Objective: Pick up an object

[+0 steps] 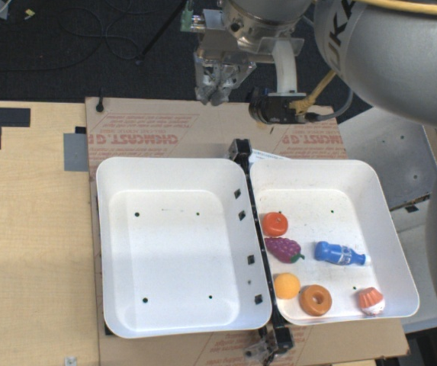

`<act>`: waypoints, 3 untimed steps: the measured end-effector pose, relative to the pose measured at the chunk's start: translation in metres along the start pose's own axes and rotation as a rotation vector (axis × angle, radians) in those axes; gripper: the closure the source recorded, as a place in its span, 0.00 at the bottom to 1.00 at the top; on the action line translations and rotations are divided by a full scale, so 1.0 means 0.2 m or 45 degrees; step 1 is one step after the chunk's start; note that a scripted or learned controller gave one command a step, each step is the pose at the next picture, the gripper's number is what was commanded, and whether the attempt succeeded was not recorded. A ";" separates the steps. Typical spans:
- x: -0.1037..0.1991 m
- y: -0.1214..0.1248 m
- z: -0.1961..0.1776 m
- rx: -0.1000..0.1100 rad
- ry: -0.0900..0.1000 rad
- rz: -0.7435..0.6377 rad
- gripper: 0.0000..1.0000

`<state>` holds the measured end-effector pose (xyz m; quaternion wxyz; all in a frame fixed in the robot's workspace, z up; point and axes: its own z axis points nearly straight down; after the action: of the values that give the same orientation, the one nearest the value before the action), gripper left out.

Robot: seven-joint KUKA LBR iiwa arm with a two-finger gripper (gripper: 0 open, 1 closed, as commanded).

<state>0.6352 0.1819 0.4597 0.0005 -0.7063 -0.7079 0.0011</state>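
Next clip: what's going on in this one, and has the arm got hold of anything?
The gripper hangs high above the back edge of the bench, over the cardboard behind the two bins, with nothing visible between its fingers. All the objects lie in the right bin: a red-orange tomato-like toy, purple grapes, a blue bottle, an orange ball, a brown donut and a small red-and-white piece. Nothing has been picked up yet.

A: What is lying around the work area?

B: A pale wooden table (27,235) is filling the left side, carrying a cardboard sheet (165,132) with mirrored red lettering.

A: And behind it?

B: A dark floor (65,36) is showing, with black cables (119,21) trailing across it.
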 end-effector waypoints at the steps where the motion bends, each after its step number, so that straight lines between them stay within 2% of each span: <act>1: -0.13 0.01 0.08 0.004 -0.002 0.004 1.00; 3: -0.34 0.04 0.02 0.003 0.000 0.003 1.00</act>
<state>0.6440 0.1144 0.4554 0.0011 -0.7072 -0.7070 0.0019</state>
